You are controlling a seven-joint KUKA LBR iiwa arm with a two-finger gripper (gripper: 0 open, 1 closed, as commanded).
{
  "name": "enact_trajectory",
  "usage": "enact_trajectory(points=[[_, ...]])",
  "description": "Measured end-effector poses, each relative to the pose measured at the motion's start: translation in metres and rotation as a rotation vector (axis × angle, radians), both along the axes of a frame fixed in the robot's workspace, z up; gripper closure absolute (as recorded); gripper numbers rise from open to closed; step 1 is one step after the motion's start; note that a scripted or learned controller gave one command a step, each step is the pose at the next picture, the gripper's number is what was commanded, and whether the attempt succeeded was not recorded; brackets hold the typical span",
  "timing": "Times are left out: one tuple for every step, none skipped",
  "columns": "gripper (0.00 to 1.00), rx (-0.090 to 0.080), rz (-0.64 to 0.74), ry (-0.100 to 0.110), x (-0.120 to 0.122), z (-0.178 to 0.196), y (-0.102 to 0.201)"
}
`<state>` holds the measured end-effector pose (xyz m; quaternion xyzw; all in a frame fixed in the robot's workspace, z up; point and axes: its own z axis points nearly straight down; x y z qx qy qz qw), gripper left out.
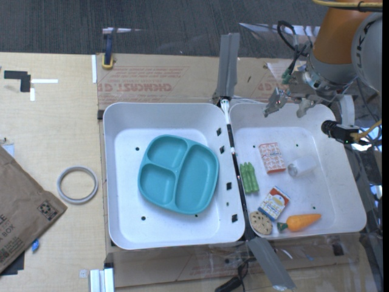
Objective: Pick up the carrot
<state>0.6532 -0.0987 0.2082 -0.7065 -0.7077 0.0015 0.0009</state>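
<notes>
The carrot (302, 222) is orange with a small green top and lies on its side near the front edge of the right bin (328, 145). My gripper (287, 106) hangs over the far rim of that bin, well behind the carrot. Its two fingers are spread apart, so it is open with nothing between them.
The right bin also holds a green bean bunch (248, 177), a pink box (271, 157), a small carton (275, 202), a cookie (261, 222) and a small grey piece (293, 170). A teal divided plate (179, 173) lies in the left bin (121, 163). A tape ring (77, 184) rests on the bench.
</notes>
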Motion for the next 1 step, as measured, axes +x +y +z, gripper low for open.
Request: enact_trajectory(points=[[0.0, 0.001, 0.236, 0.0, -0.0679, -0.0127, 0.0885]])
